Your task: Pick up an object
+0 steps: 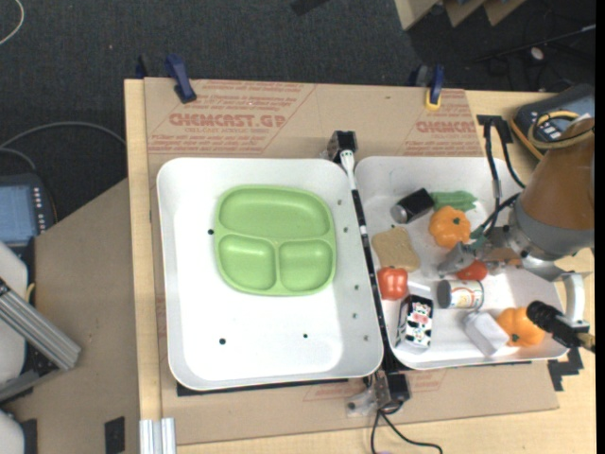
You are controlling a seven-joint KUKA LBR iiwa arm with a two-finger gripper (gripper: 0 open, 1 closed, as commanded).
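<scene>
Pincer [465,253] low in the right bin [378,183], grip state too blurred to tell, arm [558,206] covering the bin's right side, small red object [473,271] beneath it, orange pumpkin [449,225], black cylinder [413,205], cow-print box [416,323] crowded around, left bin [180,282] holding a green divided plate [275,240].

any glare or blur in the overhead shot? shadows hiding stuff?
Camera view: light is even, with mild glare on the white left bin that washes out its rim; the green plate is sharp. The arm looks soft. The gripper sits among crowded toys in the right bin, so detail there is hard to read.
</scene>
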